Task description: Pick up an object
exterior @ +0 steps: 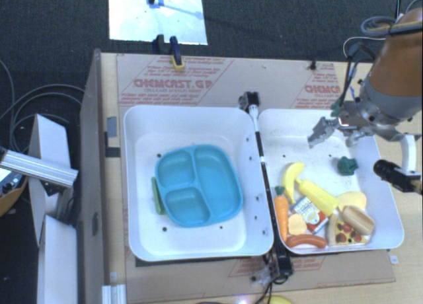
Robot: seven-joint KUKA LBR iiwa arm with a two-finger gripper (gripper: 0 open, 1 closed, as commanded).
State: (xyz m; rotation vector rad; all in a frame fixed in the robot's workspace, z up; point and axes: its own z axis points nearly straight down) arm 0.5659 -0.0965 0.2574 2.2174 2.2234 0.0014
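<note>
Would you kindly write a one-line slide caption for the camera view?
Pincer hovers over the right bin of toy food, near a small green piece; blue divided tray sits in the left bin.

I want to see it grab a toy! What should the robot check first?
1. Toys to grab in the right bin: ok; banana, carrot and hot dog lie there.
2. Claw over the right bin: ok.
3. Claw above a toy: not ok; bare floor lies under it.
4. Nearest toy apart from the heap: ok; the green toy lies alone.
5. Claw open: cannot tell.
</note>
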